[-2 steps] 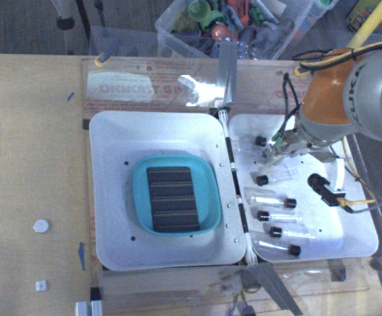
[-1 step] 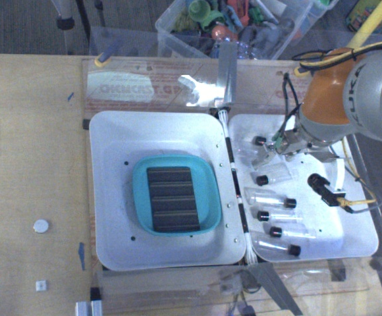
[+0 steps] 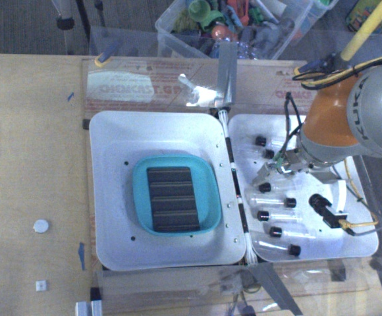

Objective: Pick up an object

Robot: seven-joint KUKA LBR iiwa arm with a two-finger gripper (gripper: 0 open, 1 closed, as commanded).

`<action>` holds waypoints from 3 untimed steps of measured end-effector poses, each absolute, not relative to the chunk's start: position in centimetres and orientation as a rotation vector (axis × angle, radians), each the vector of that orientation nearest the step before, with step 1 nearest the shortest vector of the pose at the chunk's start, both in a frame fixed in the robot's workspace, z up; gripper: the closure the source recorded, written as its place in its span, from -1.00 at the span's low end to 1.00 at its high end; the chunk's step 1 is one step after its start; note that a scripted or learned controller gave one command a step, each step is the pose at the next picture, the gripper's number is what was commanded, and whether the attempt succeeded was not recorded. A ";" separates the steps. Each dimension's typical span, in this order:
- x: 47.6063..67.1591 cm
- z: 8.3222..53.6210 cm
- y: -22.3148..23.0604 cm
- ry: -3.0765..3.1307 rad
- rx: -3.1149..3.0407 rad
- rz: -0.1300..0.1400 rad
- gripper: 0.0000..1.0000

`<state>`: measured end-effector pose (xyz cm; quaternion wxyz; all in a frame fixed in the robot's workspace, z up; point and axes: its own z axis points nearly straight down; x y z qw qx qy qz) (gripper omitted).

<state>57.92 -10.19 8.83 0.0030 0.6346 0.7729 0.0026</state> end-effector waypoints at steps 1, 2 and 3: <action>58.1 10.0 -10.3 2.417 1.989 0.014 1.00; 58.1 10.0 -10.3 2.417 1.989 0.014 -1.00; 58.2 11.0 -10.4 2.412 1.989 0.018 1.00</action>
